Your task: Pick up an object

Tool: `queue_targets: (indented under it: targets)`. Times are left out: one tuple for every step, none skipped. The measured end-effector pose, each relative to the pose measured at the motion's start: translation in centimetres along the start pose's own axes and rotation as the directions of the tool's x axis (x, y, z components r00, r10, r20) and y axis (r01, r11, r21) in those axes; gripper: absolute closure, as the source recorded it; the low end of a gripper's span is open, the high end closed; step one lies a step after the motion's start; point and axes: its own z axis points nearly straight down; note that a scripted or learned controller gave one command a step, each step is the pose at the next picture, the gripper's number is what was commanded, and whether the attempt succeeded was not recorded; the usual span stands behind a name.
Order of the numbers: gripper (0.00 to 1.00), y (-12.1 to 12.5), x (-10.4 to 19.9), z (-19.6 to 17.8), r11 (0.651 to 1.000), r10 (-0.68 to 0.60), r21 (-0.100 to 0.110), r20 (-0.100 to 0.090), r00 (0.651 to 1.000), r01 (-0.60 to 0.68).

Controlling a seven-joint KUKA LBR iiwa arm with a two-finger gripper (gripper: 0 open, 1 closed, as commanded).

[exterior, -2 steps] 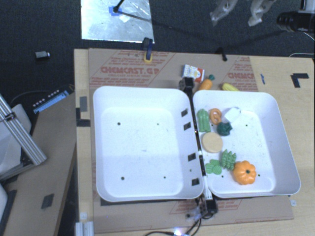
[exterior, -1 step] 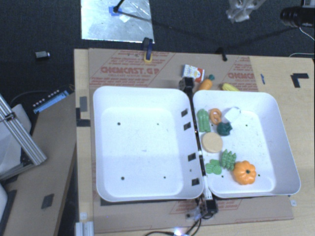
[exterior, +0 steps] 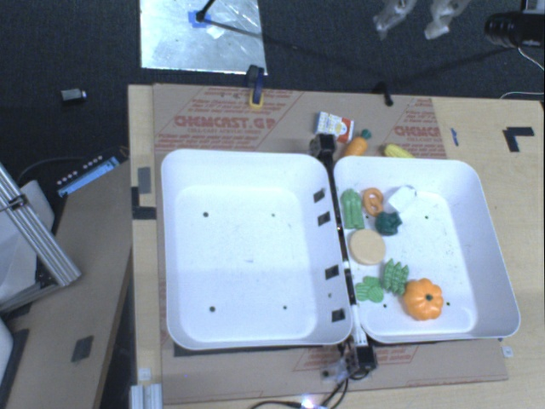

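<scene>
Currently, starting at the left, the left bin (exterior: 247, 254) offers me nothing to grasp, so my attention goes past the divider to the right bin (exterior: 477, 228), where every candidate lies. Along its left wall is a green ridged piece (exterior: 352, 209), with a small orange ring (exterior: 372, 200) just beside it and a dark green lump (exterior: 388, 223) below that ring. A tan disc (exterior: 368, 247) lies flat near the middle; lower down are two more green pieces (exterior: 383, 284), and further right the orange pumpkin (exterior: 423, 300), my best target since it stands tall with free space on its right and front. My fingers (exterior: 421, 11) hang high above the far edge of the tabletop (exterior: 213, 118), well apart from the bins, spread and holding nothing. To do this well, I should centre over the pumpkin, keep the fingers wide, turn them so neither lands on the neighbouring green piece, descend straight, then close.
</scene>
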Motion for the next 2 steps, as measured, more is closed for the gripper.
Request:
queue_targets:
  targets:
    - [0.00, -1.3, 10.7, 15.1, 1.000, 0.005, 0.025, -0.002, 1.000, -0.005]
    - [0.00, -2.6, 16.1, 30.2, 1.000, 0.009, 0.026, 0.001, 1.000, -0.010]
